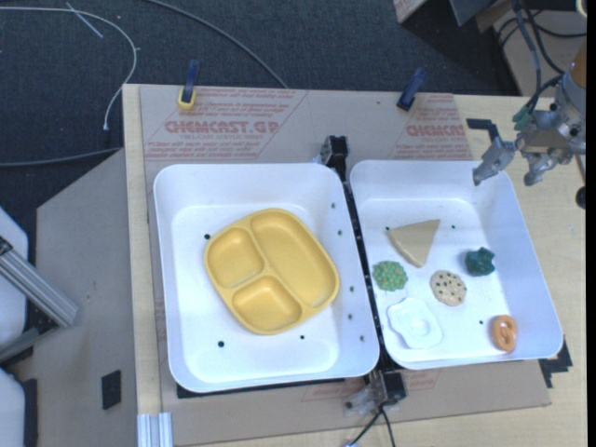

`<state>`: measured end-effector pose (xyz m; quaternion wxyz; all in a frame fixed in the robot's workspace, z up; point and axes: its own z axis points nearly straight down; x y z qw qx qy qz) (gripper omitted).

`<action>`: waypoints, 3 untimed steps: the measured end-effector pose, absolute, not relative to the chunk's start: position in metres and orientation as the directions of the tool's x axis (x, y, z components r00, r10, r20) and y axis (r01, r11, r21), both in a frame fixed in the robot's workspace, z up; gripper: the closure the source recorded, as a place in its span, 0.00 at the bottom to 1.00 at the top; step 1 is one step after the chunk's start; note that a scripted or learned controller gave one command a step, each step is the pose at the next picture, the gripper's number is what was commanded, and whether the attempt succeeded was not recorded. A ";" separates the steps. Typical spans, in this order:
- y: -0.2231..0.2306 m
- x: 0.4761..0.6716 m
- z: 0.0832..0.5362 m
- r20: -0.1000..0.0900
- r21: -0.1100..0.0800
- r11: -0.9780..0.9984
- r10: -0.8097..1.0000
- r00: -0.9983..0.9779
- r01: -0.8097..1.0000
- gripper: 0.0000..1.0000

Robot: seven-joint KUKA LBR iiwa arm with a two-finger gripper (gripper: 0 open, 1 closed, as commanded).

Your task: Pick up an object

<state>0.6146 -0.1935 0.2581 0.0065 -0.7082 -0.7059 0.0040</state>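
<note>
The right bin [521, 226] holds several toy foods: a tan wedge [415, 241], a green round piece [390, 274], a dark green broccoli [480, 261], a speckled cookie [448, 288], a white fried egg [414, 323] and an orange pretzel [504, 332]. My gripper [514, 169] hovers over the bin's far right corner, open, with nothing between its fingers. It stands well apart from all the foods, up and to the right of the broccoli.
The left bin [182, 250] holds a yellow three-compartment tray [270, 269]. Two blue clamps [190, 84] [411, 89] grip the board's far edge. A black bracket [334, 150] sits between the bins at the back. Cables and boxes lie beyond the bench.
</note>
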 end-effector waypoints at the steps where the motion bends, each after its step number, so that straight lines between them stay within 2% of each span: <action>1: -0.193 0.617 0.267 0.001 -0.001 0.000 1.000 0.000 1.000 0.00; 2: -0.185 0.614 0.207 0.003 -0.007 0.001 1.000 -0.001 1.000 0.00; 3: -0.183 0.614 0.166 0.002 -0.004 0.000 1.000 0.000 1.000 0.00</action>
